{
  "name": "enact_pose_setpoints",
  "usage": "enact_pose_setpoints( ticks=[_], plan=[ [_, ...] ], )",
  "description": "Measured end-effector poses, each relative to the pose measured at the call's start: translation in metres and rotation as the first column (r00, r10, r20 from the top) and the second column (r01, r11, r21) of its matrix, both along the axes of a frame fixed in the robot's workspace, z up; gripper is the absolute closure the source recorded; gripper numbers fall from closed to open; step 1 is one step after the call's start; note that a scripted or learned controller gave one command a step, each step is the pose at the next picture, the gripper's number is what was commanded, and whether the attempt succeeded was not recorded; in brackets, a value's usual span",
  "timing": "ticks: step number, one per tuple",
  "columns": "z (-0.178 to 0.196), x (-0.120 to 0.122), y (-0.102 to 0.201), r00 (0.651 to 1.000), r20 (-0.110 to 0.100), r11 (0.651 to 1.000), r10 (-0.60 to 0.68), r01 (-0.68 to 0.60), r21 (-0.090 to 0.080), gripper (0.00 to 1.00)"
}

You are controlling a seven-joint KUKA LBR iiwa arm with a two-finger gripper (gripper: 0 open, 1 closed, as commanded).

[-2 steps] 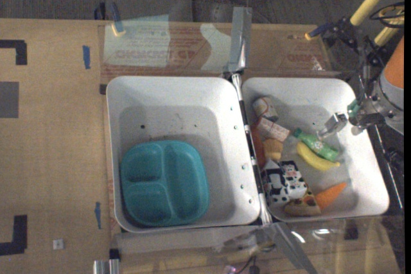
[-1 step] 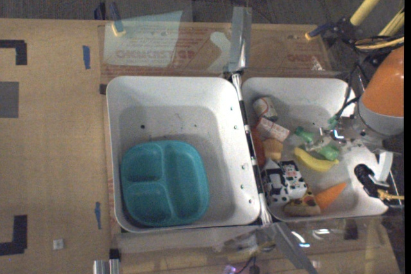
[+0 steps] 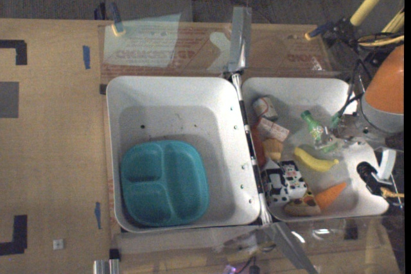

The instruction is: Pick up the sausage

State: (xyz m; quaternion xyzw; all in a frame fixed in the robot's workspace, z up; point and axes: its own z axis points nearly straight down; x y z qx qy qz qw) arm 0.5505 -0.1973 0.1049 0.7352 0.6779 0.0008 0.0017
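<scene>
So, sausage: what looks to you like the reddish-brown sausage [image 3: 257,139] lies in the right-hand white bin [image 3: 292,88], just right of the frame's centre. It is pressed along that bin's left wall and partly tucked under a pale labelled packet [image 3: 275,130].
Gripper: your gripper [image 3: 347,130] hangs over the right side of the same bin, near the frame's right edge, well apart from the sausage. It is just beside a green bottle [image 3: 313,126] that sits in crumpled clear wrap.
Gripper state: you cannot tell from this view whether it is apart or together.
Arm: the grey arm with its orange band [image 3: 392,83] comes in from the right edge of the frame.
Neighbours: a small white can [image 3: 264,106] sits above the sausage in the frame, and a black-and-white patterned carton [image 3: 286,181] sits below it. A yellow banana [image 3: 314,160] lies mid-bin, with an orange carrot [image 3: 331,194] toward the lower right corner.
Left bin: the left-hand white bin [image 3: 128,99] holds a teal divided plastic plate [image 3: 164,183] in its lower left part.
</scene>
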Motion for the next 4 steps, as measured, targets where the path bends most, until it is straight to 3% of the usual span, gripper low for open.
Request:
enact_pose_setpoints(
  ticks=[1,2,3,4],
  plan=[
    [-0.015,-0.005,0.063,0.984,0.009,0.984,-0.178,0.178,-0.001,1.00],
    [-0.016,0.024,-0.016,0.964,0.006,0.964,-0.268,0.268,0.001,1.00],
    [-0.014,0.028,-0.007,0.966,0.005,0.966,-0.258,0.258,0.014,0.00],
    [-0.015,-0.069,0.017,0.964,0.005,0.964,-0.264,0.264,0.002,0.00]
  ],
)
